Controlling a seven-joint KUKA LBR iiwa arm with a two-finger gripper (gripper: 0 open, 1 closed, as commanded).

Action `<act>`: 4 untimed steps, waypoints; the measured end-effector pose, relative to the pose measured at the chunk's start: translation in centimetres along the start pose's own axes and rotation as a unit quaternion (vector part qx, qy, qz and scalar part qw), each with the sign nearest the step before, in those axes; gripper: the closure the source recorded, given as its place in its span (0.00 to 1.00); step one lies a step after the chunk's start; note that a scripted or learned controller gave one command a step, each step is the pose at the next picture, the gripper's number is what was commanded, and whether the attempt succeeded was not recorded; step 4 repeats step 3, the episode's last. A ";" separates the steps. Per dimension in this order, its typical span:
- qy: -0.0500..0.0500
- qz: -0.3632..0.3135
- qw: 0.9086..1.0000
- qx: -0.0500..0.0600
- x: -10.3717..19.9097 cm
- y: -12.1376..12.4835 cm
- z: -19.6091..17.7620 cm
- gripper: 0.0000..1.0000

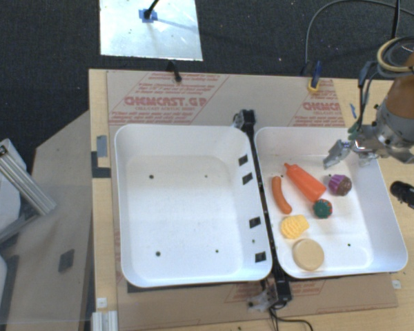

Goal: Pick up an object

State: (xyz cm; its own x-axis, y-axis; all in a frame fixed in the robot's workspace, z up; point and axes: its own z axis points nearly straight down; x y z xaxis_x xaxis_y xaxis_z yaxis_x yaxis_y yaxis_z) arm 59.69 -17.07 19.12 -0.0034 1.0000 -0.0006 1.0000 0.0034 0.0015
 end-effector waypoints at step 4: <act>0.001 -0.004 1.000 -0.006 11.3 7.0 -0.1 1.00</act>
